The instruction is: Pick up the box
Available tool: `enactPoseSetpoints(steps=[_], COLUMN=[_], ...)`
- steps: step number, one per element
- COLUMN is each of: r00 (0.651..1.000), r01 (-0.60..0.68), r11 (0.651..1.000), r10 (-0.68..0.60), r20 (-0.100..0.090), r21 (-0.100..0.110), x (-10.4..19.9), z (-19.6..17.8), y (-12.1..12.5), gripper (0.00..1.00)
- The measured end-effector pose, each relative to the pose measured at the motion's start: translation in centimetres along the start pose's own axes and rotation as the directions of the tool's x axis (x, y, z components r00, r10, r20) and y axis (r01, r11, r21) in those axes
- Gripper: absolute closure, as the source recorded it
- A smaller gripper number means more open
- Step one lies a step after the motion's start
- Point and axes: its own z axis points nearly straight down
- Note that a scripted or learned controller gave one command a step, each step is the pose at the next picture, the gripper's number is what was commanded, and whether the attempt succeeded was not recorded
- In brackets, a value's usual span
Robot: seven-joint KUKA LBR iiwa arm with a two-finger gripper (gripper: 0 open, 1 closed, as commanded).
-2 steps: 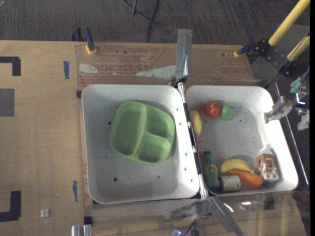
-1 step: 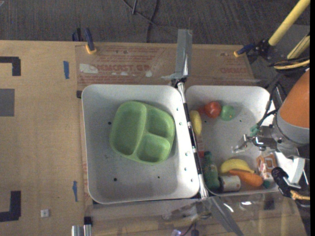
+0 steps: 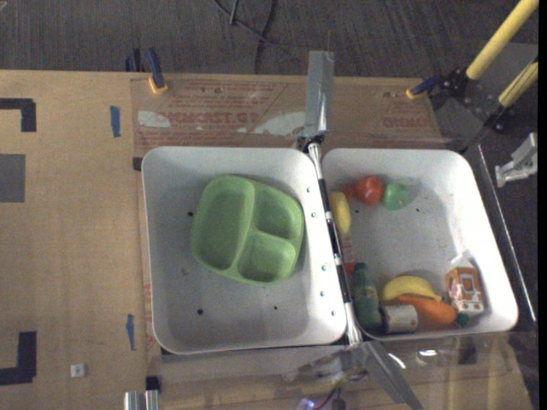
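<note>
The box [image 3: 464, 287] is a small orange-and-white carton lying at the right bin's [image 3: 444, 229] near right corner, close to the wall. A carrot [image 3: 429, 311] and a banana [image 3: 409, 287] lie just to its left.
The left bin [image 3: 171, 306] holds a green divided plate [image 3: 249, 228]. In the right bin lie a red tomato [image 3: 369, 190], a green fruit [image 3: 395, 196], a yellow item [image 3: 340, 212] by the divider, a dark green bottle [image 3: 366, 296] and a can [image 3: 398, 319]. Yellow-handled clamps [image 3: 500, 37] stand at the back right.
</note>
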Motion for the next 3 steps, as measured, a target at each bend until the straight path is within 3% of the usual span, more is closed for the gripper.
enactPoseSetpoints(steps=[1, 2, 3], r00=[0.979, 0.979, 0.944], r01=[-0.206, -0.206, -0.331], r11=[0.979, 0.979, 0.944], r10=[0.206, 0.206, 0.331], r20=[0.001, 0.001, 0.001], r21=[0.000, 0.000, 0.004], x=[0.8, 0.8, 3.7], z=[0.0, 0.0, 0.1], y=[0.0, 0.0, -0.8], gripper=[0.00, 0.00, 0.00])
